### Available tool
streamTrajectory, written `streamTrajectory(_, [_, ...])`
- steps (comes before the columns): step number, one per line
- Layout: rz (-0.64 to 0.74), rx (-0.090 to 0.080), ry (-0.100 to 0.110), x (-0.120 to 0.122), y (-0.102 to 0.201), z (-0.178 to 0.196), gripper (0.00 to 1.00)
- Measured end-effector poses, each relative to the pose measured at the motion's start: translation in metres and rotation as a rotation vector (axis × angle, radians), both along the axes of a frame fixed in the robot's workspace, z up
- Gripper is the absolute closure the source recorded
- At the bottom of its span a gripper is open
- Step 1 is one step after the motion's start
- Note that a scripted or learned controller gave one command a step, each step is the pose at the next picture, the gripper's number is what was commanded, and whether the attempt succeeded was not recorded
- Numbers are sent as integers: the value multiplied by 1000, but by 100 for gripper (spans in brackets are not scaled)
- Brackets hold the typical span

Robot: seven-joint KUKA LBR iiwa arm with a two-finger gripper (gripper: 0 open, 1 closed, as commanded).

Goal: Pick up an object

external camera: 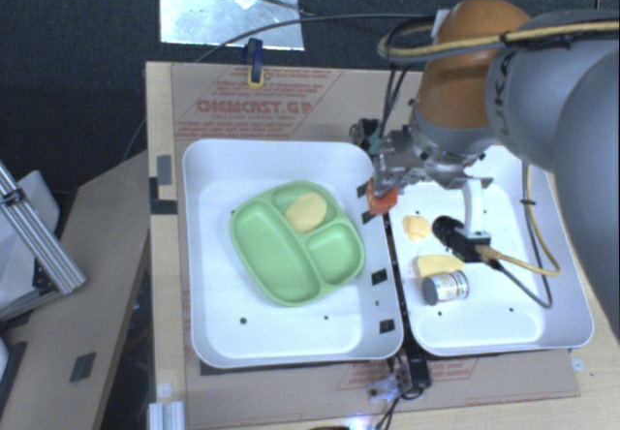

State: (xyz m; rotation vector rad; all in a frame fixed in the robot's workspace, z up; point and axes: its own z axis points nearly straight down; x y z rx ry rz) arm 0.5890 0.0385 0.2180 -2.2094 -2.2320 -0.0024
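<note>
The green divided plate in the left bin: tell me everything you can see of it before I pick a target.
The green divided plate is pale green and looks like moulded plastic, with rounded corners and raised ridges that split it into three compartments: one long one and two smaller ones. It lies flat, turned at an angle, near the middle of the left bin. A small yellow object sits in its upper small compartment; the other two compartments hold nothing. The gripper is up at the bins' shared edge, not touching the plate.
</note>
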Motion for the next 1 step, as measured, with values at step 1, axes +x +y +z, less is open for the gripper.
streamTrajectory(1, [0, 0, -1, 1, 51, -7, 100])
